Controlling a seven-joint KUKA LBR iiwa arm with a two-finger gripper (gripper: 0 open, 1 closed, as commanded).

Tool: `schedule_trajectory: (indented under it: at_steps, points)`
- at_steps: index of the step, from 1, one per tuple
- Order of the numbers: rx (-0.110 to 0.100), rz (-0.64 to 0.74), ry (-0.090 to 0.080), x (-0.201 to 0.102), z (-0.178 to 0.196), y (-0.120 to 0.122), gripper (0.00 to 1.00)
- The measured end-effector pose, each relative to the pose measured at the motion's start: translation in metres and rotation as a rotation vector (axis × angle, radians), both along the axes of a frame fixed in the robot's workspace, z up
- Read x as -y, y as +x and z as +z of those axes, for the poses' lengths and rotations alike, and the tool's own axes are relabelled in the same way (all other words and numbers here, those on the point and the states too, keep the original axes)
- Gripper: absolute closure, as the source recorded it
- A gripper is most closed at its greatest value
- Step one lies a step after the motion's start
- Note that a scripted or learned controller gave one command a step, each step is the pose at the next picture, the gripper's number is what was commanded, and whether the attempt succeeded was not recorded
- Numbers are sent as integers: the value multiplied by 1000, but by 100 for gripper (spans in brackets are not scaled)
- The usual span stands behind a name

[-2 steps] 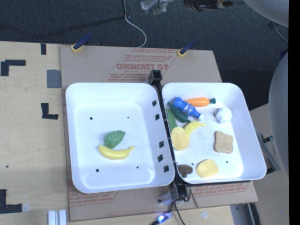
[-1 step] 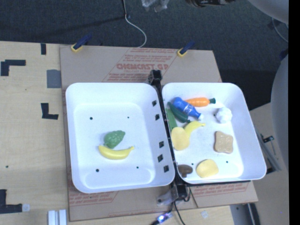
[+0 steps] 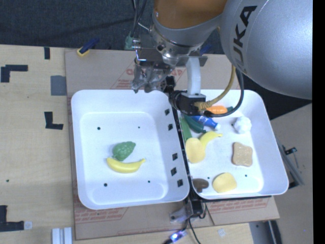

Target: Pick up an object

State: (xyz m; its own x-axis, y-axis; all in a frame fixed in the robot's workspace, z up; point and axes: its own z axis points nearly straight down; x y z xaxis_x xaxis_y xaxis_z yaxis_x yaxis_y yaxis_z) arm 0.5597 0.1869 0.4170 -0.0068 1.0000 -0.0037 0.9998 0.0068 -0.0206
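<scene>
My gripper (image 3: 148, 83) hangs over the far rim of the left bin (image 3: 81, 136), near the divide between the two bins. Nothing shows beneath it. In the left bin lie a green leafy piece (image 3: 124, 149) and a yellow banana (image 3: 125, 164), touching each other, well in front of the gripper. The right bin (image 3: 269, 151) holds a yellow pear-shaped piece (image 3: 197, 146), a tan bread slice (image 3: 242, 154), a yellow lump (image 3: 224, 182), a white ball (image 3: 242, 124), an orange carrot (image 3: 217, 109), a blue item (image 3: 205, 122) and a green item (image 3: 185, 128).
The big grey arm with its orange band (image 3: 188, 4) covers the upper right of the view and part of the right bin's far side. A small brown item (image 3: 199, 184) lies at the right bin's near left corner. Both bins rest on a cardboard sheet (image 3: 101, 67).
</scene>
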Motion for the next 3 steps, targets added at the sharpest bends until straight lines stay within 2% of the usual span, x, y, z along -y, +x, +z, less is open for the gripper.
schedule_trajectory:
  at_steps: [1,2,3]
  points:
    - [33,-3,8,0,125,8,100]
    - [21,-7,2,-4,116,84,100]
    - [21,-5,2,-10,117,110,100]
